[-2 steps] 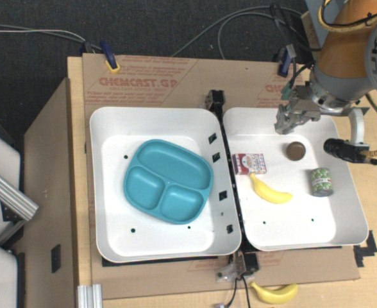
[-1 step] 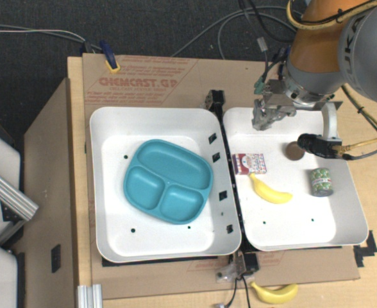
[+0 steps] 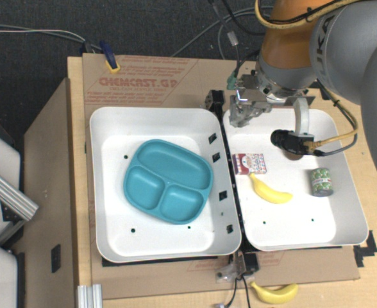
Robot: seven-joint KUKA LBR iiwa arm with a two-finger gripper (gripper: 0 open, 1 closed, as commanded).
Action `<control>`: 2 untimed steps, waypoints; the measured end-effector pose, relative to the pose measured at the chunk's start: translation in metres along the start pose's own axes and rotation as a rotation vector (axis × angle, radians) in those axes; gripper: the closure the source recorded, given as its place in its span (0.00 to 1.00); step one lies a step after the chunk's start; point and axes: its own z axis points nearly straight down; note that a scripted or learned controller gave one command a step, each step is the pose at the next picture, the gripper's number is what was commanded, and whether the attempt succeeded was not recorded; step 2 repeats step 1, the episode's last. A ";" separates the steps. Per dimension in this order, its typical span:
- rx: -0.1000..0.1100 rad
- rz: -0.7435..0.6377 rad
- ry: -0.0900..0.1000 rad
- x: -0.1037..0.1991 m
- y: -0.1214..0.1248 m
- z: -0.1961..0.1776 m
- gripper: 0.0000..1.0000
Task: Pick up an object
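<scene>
Gripper [image 3: 243, 113] (grip state unclear) hovers above right bin [image 3: 349, 223], near banana [image 3: 271, 192].

This is a robotics lab or test cell, not a home or shop. A large grey industrial arm [image 3: 352, 40] with an orange band reaches over a bench [image 3: 79, 191] topped with plain brown board printed with a maker's name. Two shallow white bins [image 3: 105, 236] sit side by side on it. Loose cables [image 3: 34, 32] trail across dark carpet-like flooring, and what seems to be aluminium framing [image 3: 6, 188] stands at the left edge.
</scene>
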 end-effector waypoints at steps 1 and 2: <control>0.000 0.001 -0.001 0.063 0.003 0.011 1.00; 0.000 0.001 -0.001 0.063 0.003 0.011 1.00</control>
